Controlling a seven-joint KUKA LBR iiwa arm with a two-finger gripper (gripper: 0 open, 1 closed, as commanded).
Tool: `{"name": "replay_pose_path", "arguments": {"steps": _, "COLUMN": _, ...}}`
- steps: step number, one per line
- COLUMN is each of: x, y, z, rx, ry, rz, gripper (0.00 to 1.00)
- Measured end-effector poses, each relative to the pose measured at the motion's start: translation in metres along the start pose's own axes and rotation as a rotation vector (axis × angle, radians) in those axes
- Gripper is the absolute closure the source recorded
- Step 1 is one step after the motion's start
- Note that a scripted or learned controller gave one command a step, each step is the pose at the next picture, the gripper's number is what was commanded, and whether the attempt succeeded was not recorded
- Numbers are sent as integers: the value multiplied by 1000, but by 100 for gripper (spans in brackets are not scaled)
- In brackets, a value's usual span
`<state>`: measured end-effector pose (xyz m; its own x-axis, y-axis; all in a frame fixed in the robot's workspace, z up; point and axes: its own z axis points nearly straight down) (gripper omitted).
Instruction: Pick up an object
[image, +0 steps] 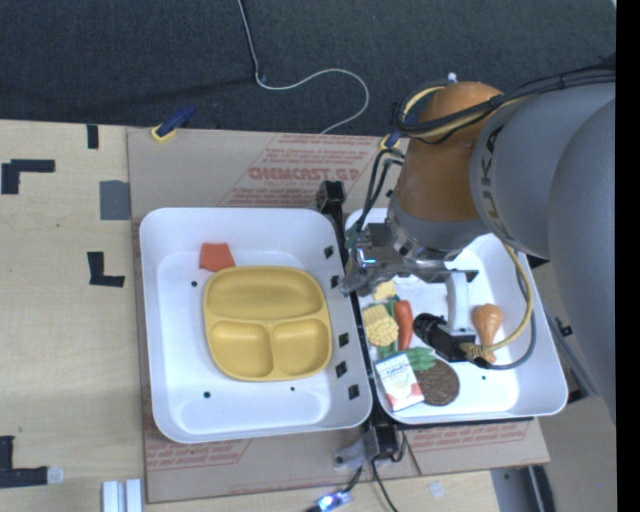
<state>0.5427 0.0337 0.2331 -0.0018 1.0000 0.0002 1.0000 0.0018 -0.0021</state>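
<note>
Hovering gripper (375, 272) over perhaps plastic carrot (403, 322).

A yellow divided plate (268, 322) lies in the left bin (165, 300); the arm (450, 170) hangs over the right bin (535, 385).

Light wooden bench (60, 380) with black tape marks, brown printed cardboard sheet (280, 170) laid on it, dark grey carpet floor (120, 60) behind with a thin white cable (300, 80) trailing across.
</note>
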Motion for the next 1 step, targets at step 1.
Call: {"name": "replay_pose_path", "arguments": {"steps": 1, "x": -9, "y": -1, "z": 21, "rx": 4, "ry": -2, "rz": 2, "gripper": 100}}
